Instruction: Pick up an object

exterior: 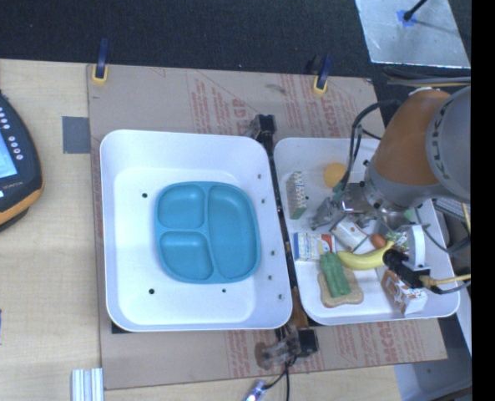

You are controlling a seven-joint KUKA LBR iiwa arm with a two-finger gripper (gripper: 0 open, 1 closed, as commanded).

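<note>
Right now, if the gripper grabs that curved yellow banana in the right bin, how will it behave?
The curved yellow banana looks smooth-skinned, so it may slip between narrow fingers. Its bend suggests it could pivot or rock if pinched off-centre. It lies against the green sponge-like block and small packets, so a push would probably shift those too.

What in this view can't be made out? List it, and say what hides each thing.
- Gripper: its state is unclear in the camera view, lost in clutter under the arm.
- Right bin: far side covered by the arm.
- Small carton: print too small to read.
- Brown box: label too small.
</note>
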